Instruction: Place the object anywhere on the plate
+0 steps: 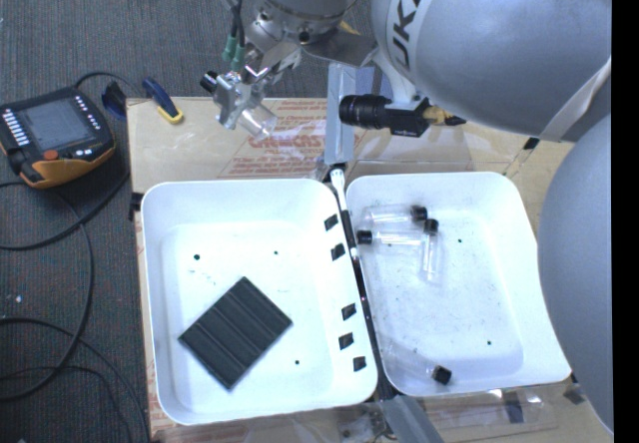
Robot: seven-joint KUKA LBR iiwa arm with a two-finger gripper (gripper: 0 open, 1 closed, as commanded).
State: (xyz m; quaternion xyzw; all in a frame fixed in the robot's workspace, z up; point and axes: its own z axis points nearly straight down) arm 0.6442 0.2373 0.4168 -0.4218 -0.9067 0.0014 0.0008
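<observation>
Looming over the desk [200, 147], my jaws [243, 104] hang above its far edge, grasping a clear tube [257, 120]. Left bin [165, 231] carries the dark ribbed plate [236, 331]; right bin [499, 202] holds clear black-capped tubes [394, 221].

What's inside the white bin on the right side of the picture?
The right bin holds clear plastic tubes with black caps near its upper left, plus another small black-capped piece by the lower rim. The arm covers its far right corner.

dark grey carpet [60, 331] under wooden bench [180, 147]
</observation>
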